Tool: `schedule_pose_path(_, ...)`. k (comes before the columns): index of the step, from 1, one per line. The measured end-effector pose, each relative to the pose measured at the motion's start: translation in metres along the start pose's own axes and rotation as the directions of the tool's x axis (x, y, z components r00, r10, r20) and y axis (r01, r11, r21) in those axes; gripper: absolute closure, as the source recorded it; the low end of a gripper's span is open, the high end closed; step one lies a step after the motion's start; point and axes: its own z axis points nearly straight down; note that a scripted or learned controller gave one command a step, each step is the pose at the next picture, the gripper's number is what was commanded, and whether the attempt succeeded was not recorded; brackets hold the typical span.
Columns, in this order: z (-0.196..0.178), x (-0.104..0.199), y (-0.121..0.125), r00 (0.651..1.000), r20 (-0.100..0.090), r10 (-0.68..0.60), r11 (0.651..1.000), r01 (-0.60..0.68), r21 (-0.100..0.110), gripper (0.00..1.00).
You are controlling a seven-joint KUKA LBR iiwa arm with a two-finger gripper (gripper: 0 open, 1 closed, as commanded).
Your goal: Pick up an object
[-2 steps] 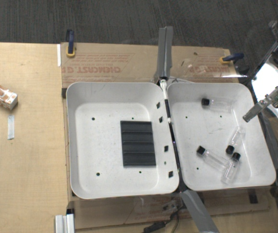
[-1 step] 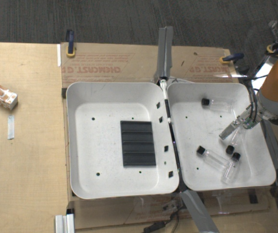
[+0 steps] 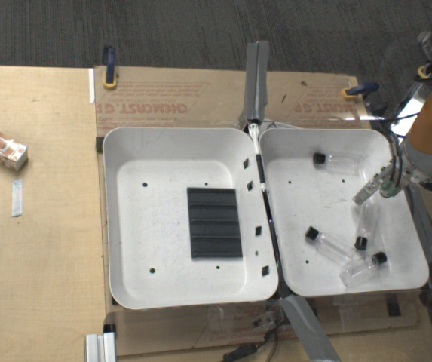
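Clear vials with black caps lie in the right bin (image 3: 291,281): one (image 3: 327,159) near its far wall, three (image 3: 327,245) (image 3: 363,228) (image 3: 363,268) clustered toward its near right corner; the gripper (image 3: 374,187) hangs over that bin's right side, above the cluster; whether its fingers are parted or hold anything cannot be told; a black ribbed block (image 3: 215,222) lies centred in the left bin (image 3: 125,225).

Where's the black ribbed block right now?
The black ribbed block lies flat in the middle of the left bin, well away from the clear vials in the right bin.
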Motion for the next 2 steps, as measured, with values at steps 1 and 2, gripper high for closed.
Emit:
schedule_pose_path(1,-0.054,0.061,0.073,0.994,-0.002,-0.107,0.994,0.107,0.000,1.00)
schedule_pose_path(2,-0.055,0.025,0.109,0.952,0.000,-0.306,0.952,0.306,0.000,1.00)
